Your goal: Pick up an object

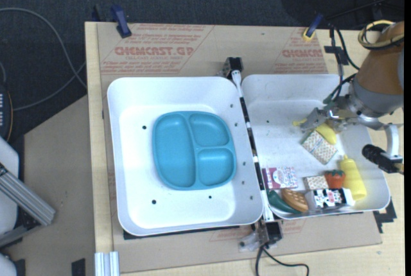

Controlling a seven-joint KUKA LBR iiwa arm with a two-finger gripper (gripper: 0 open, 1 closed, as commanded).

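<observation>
My gripper [323, 118] hangs over the middle of the right bin [282, 92], reaching in from the right under the orange-banded wrist. Just below it lies a small yellow object [327, 134], touching or very close to the gripper's tip. A speckled tan packet [318, 147] lies right beside that yellow object. Toward the bin's front sit a yellow bottle [353, 179], a small orange item [334, 178], a pink-and-white card [280, 176], a patterned little box [327, 198] and a hot-dog toy [295, 199] on something green.
The left bin [128, 108] holds a blue divided plate [192, 149] at its centre. A black clamp [234, 65] sits where the two bins meet at the back. A cable runs down past the wrist at the right edge.
</observation>
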